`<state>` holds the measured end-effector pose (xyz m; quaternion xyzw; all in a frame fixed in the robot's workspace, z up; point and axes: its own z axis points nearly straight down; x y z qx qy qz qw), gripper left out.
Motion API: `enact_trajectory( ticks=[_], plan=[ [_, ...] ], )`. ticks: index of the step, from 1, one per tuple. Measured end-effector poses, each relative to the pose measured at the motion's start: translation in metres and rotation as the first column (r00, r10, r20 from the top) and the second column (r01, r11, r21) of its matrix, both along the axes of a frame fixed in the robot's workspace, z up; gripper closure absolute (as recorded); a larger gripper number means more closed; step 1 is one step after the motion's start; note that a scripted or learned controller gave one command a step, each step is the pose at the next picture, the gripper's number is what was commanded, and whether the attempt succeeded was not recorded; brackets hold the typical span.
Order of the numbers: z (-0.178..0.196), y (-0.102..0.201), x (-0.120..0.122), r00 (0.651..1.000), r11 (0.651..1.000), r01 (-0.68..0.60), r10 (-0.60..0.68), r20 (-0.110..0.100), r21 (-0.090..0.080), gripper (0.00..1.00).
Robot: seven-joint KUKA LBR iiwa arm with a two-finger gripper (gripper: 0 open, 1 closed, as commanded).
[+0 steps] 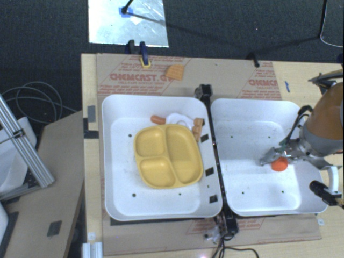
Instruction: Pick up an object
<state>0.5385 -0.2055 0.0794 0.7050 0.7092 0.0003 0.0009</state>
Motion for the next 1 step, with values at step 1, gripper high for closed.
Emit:
enact_trajectory(
  ticks=[1],
  plan=[
    [0.0159,-0.0011,-0.0002,1.000,1.000,0.001,-0.001,0.002,-0.001,1.00]
  ],
)
